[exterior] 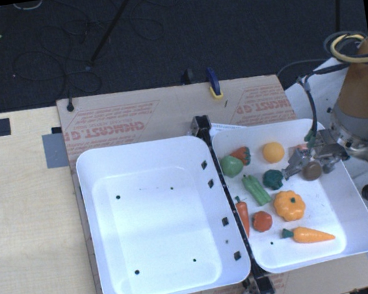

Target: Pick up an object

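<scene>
Gripper [302, 164] sits low in the right bin [364, 235], over its upper right part. A small brownish object [312, 171] lies right at the fingers; I cannot tell whether the jaws are wide, narrow or closed on it, so I count nothing as held.

Risks as I judge them:
- dark green round piece [273, 178] is just beside the fingers; a sideways drift would knock it
- orange pumpkin [289, 205] and orange ball [273, 152] are near; rounded shapes will likely roll or squirt out of a poor pinch
- bin wall close on the arm side could foul the wrist

Surface: smooth white plastic, slippery looking. Left bin [94, 191] adjoins, both on cardboard [131, 120] over a pale wooden bench [25, 237]. Dark floor with cables behind
</scene>
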